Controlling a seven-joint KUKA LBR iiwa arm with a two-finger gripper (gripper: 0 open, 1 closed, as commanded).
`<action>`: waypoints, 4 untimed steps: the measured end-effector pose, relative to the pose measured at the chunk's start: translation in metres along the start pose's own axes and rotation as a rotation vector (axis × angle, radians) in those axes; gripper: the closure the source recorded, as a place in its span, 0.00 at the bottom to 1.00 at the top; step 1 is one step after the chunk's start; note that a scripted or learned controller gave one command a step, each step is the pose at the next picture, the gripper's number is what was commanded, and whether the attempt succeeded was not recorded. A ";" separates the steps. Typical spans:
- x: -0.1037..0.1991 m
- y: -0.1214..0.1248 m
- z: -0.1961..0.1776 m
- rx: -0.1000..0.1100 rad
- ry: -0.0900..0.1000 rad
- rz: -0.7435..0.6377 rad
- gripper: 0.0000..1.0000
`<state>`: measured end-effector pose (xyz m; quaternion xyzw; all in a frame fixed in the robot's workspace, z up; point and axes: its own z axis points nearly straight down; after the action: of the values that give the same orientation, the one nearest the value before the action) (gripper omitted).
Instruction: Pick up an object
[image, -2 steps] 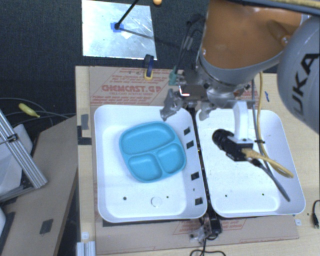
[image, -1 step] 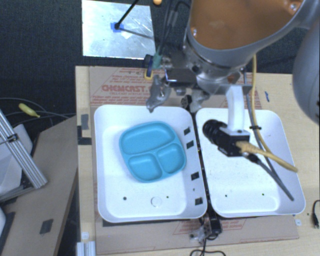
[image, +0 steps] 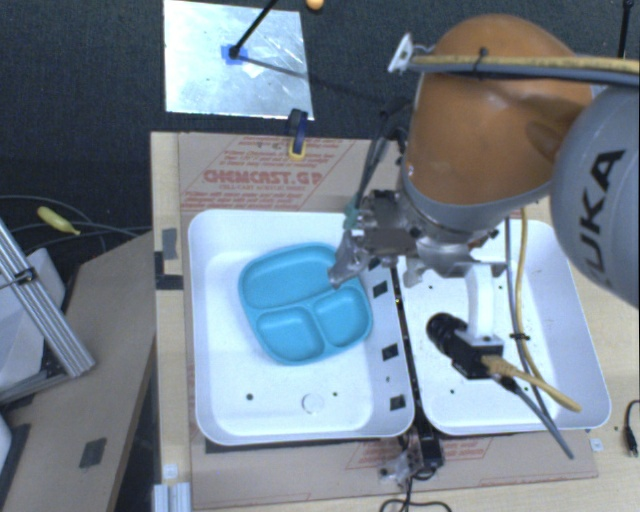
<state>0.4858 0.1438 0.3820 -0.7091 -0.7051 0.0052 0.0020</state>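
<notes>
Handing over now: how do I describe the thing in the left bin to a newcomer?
Find the two white bins and take the left bin. Across its middle lies a blue plate, divided into one large and two small compartments. Its bright blue stands alone against the white, with the gripper at its upper right rim.

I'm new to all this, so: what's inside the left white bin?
A blue three-compartment plate lies there. The gripper covers its upper right corner, hiding whatever is beneath.

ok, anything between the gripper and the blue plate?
Nothing. In the camera view the gripper is right at the upper right rim of the blue plate; no object shows between them.
</notes>
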 end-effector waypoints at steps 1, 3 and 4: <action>0.055 0.050 -0.051 -0.019 0.009 -0.012 0.00; 0.047 0.004 -0.165 -0.015 0.008 -0.015 1.00; 0.092 0.076 0.012 0.000 0.000 -0.008 1.00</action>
<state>0.5624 0.2358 0.3690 -0.7063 -0.7079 0.0053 0.0021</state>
